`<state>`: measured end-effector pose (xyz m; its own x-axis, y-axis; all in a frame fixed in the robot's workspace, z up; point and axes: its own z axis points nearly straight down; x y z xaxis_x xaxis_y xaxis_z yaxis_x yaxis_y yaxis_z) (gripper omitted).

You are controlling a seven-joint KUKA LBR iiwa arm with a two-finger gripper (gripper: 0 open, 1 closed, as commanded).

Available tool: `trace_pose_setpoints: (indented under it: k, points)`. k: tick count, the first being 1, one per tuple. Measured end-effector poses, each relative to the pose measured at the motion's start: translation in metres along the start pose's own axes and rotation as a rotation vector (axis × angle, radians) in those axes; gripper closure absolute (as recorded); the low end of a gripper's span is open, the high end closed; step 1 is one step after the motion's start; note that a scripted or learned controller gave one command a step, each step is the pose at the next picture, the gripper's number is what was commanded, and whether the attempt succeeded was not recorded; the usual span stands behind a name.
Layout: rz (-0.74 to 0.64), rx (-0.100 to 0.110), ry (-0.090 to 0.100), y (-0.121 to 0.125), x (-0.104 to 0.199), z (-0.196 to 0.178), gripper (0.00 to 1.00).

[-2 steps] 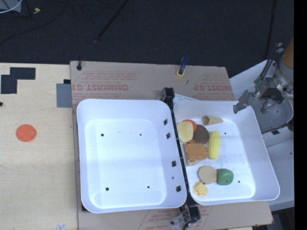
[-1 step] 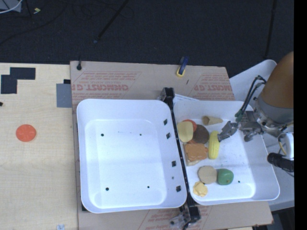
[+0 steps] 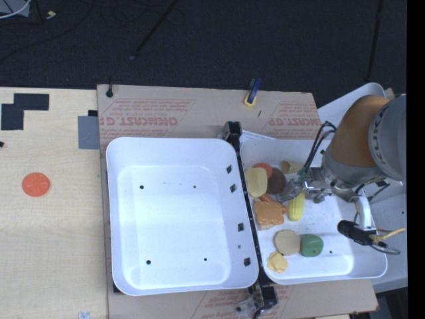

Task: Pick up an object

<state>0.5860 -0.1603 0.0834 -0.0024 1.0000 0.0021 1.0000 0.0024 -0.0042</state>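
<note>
Toys crowd the right bin (image 3: 372, 266), operator, and your gripper (image 3: 297, 184) sits low among them, reaching in from three o'clock. Whether it is wide or narrow you cannot tell from this slant, and nothing shows clearly between its tips. At nine o'clock of the gripper you see a dark brown ball (image 3: 276, 180) touching a yellow piece (image 3: 257, 181), with a red piece (image 3: 263, 169) just above. A yellow banana (image 3: 296, 206) lies at six o'clock, beside an orange slab (image 3: 269, 212). Farther toward six rest a tan disc (image 3: 287, 241), a green ball (image 3: 311, 245) and a small yellow lump (image 3: 277, 262). The left bin (image 3: 119, 178) lies at nine o'clock.
</note>
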Motion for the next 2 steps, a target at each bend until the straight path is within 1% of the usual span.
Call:
trace_pose_setpoints:
  k: [1, 2]
  points:
    - [0.004, -0.002, 0.000, 0.000, -0.001, -0.014, 1.00]
    - [-0.005, -0.016, -0.001, 0.026, 0.070, -0.140, 1.00]
